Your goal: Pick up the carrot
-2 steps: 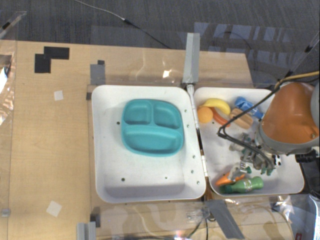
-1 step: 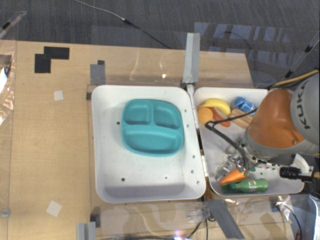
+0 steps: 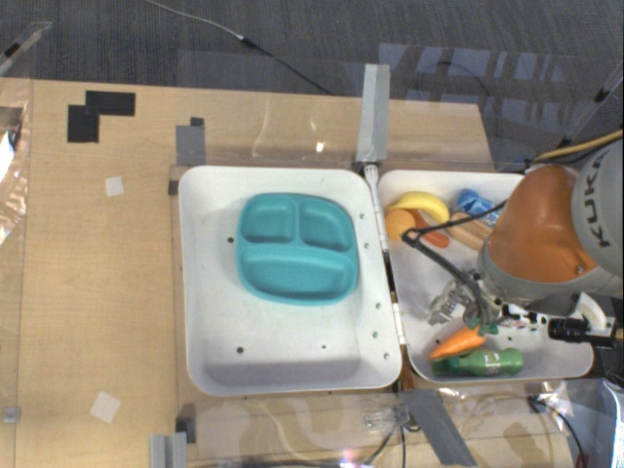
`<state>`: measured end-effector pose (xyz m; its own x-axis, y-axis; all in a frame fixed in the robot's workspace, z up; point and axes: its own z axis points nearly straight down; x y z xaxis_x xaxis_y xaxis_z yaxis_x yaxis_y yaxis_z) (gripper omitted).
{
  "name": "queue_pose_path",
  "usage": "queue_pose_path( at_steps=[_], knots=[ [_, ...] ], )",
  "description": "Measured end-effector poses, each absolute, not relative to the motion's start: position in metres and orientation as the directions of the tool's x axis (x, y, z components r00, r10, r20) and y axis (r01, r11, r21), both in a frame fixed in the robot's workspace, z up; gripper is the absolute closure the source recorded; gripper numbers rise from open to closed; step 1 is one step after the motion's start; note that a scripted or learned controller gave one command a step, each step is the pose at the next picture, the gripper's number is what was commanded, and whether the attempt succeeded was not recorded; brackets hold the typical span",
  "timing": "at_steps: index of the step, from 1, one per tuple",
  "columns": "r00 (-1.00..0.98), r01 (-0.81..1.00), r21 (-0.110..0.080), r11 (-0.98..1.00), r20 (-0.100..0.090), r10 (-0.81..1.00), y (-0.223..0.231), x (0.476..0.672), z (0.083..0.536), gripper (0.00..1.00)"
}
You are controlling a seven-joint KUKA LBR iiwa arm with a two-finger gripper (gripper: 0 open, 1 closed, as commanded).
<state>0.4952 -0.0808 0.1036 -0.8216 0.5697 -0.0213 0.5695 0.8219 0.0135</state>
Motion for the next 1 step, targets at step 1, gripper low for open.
queue_pose_path(
  at_steps=[1],
  knots=[
    [-0.822, 0.570, 0.013, 0.822, -0.021, 0.570, -0.0807, 0.4950, 0.1032, 0.00]
  ],
)
